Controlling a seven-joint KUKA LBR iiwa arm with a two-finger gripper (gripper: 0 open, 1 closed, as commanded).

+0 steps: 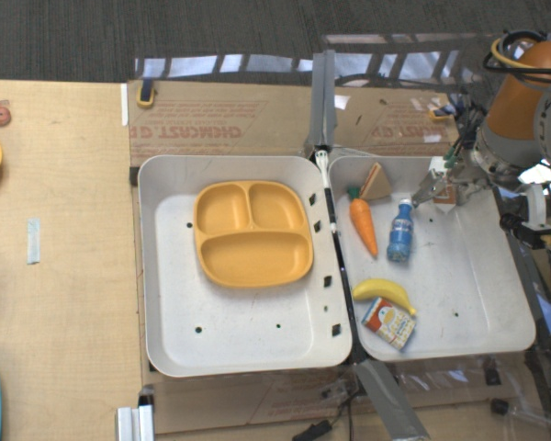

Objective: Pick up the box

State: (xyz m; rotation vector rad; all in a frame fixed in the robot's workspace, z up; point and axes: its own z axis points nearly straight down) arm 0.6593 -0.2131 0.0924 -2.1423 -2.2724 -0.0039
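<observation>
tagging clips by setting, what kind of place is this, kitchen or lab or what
Most likely a robotics lab bench set up for pick-and-place trials: two white bins side by side, a grey and orange robot arm reaching in, and toy-like items such as a carrot and small box.

A robotics lab: a grey and orange robot arm (519, 99) stands at a tabletop (64, 173) bearing two white bins (161, 338), backed by flattened cardboard (220, 122) and metal framing (323, 99).
</observation>
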